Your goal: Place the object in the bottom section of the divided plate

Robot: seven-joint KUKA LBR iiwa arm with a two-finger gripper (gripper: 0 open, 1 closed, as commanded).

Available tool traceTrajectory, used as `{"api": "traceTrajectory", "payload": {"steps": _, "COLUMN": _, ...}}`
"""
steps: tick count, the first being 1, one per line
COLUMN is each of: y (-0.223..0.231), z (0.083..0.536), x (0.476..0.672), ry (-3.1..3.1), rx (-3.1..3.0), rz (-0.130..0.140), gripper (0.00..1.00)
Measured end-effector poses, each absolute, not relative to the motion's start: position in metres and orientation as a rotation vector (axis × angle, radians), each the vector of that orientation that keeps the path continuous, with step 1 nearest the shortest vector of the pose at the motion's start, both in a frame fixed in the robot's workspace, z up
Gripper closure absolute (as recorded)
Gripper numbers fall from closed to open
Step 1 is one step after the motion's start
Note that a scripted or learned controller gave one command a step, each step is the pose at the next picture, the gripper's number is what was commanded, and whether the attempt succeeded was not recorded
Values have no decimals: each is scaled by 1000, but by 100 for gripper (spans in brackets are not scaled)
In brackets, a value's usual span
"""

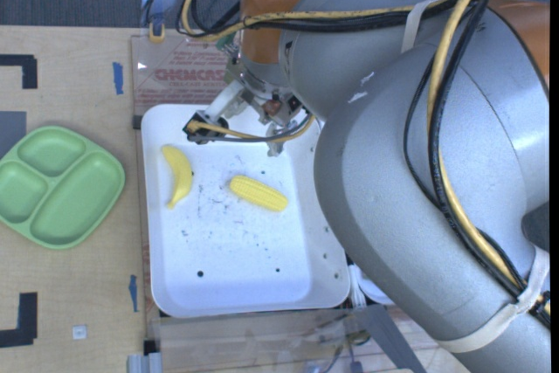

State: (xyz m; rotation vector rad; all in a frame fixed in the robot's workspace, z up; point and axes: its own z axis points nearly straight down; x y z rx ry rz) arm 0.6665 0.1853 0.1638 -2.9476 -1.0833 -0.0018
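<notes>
Camera view — arm [419,144] reaches over bin [227,284], tool [240,122] above banana [179,175].

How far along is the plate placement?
Done: nothing visible; the green divided plate sits on the bench left of the white bin with no object in its sections. In hand: the gripper hovers over the bin's upper end, near the banana and corn cob, both lying in the bin. Left: grasp, carry, place in the bottom section.
</notes>
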Motion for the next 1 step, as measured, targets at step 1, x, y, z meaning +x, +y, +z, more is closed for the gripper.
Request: {"api": "traceTrajectory", "payload": {"steps": 1, "y": 185, "z": 164, "x": 666, "ry": -1083, "rx": -2948, "rz": -2, "gripper": 0}}
